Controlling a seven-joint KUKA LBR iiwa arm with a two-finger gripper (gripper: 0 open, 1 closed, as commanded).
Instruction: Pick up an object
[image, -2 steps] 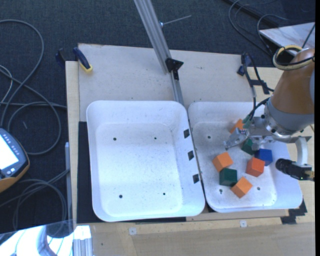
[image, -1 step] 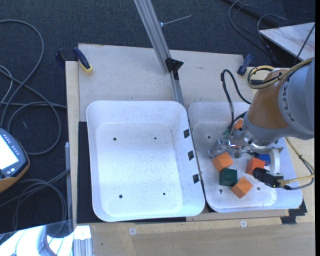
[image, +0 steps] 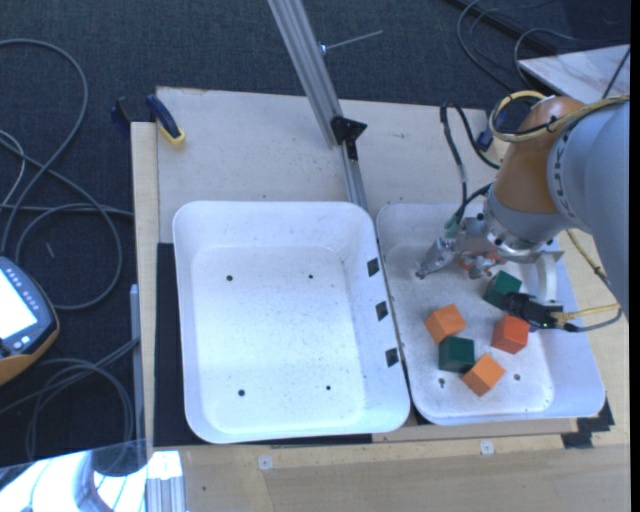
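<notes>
This is a robotics lab or test cell. A plywood surface carries two shallow white bins side by side, and a grey industrial arm with an orange band reaches over the bin farther from the surface's bare left edge. An aluminium strut rises from behind the bins. Loose black cables trail across dark carpet left of the surface, near a handheld control pendant.

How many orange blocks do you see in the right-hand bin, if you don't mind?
3: one orange block mid-bin, one nearest the front rim, one redder to the right. The arm may hide others.
</notes>
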